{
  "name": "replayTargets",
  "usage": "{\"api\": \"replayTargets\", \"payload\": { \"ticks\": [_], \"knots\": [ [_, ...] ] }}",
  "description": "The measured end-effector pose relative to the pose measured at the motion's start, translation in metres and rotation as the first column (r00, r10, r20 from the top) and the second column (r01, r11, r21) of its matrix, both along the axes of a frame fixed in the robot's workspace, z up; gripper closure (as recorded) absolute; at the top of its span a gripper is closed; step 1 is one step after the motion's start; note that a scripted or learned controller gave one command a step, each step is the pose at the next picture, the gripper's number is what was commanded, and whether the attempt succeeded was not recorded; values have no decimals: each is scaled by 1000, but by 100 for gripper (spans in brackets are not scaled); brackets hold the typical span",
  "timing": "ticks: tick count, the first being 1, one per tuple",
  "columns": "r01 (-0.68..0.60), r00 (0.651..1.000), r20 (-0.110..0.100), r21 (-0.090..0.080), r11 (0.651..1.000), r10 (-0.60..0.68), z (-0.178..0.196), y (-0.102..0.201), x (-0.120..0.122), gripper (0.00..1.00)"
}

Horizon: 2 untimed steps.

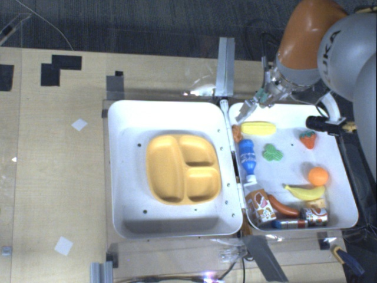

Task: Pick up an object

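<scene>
Fingers [254, 103] seemingly slightly parted, empty, above right bin's [347, 175] far-left corner.

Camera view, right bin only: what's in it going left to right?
Blue bottle → green toy → strawberry → orange. The items along the near wall overlap, so I've left them out.

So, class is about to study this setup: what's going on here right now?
A grey robot arm reaches in over the right bin, its gripper above the bin's far left corner, near a yellow object. Nothing is visibly held. The left bin holds a yellow divided tray.
</scene>
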State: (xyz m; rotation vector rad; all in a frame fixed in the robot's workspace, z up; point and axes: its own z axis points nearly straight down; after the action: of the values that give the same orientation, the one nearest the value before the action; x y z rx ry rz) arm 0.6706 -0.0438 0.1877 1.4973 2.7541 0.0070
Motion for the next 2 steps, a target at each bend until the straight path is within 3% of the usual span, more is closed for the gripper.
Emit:
{"api": "replayTargets", "payload": {
  "ticks": [1, 2],
  "knots": [
    [213, 977, -3, 1, 977, -213, -2, -9, -14, 0],
    [445, 895, 0, 4, 895, -445, -90, -46, 0, 0]
  ]
}}
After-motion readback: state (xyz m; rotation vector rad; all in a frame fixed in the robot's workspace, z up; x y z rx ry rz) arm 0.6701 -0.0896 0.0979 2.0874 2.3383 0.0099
